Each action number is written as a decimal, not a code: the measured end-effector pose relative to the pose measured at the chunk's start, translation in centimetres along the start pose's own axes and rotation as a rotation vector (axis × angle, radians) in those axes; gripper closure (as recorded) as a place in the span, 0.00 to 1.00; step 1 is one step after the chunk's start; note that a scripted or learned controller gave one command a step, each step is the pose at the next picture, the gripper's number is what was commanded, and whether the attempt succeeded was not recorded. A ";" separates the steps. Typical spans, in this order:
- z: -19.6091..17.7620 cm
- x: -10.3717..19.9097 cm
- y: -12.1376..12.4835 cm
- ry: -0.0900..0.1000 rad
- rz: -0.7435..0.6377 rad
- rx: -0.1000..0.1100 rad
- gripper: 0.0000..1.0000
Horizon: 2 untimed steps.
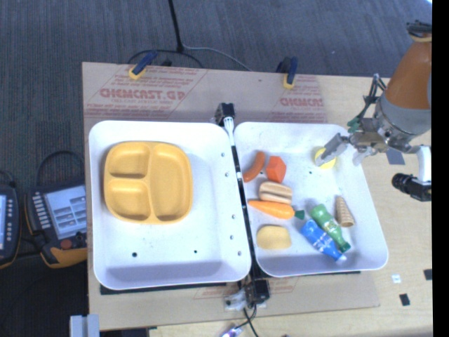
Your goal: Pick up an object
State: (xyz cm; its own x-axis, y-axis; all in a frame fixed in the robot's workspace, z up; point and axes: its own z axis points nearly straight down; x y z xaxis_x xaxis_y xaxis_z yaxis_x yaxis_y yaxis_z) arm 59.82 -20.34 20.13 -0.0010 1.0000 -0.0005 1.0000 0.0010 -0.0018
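Observation:
My gripper (344, 152) hangs over the upper right part of the right bin (372, 258), its fingers spread open with nothing between them. A small yellow piece (326, 159) lies on the bin floor just under the left fingertip (329, 149). Further left in this bin lie a red sausage (255, 163), an orange-red pepper (276, 168), a hot dog bun (275, 191), a carrot (271, 208) and a yellow lump (273, 237). A blue bottle (321, 241), a green bottle (330, 227) and a waffle cone (343, 210) lie at the bin's lower right.
The left bin (168, 265) holds a yellow divided plate (149, 181). Two clamps (142, 64) (288, 74) grip the board's far edge. A black bracket (226, 113) sits where the bins meet at the back. A handheld controller (56, 220) lies off the bench at left.

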 end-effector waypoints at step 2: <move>7.2 9.0 -5.6 0.000 -0.068 0.001 0.00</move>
State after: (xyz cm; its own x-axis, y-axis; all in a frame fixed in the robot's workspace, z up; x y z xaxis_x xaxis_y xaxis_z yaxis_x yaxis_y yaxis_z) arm 54.16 -11.38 12.94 -0.0693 0.9976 -0.0002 0.9976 0.0693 -0.0026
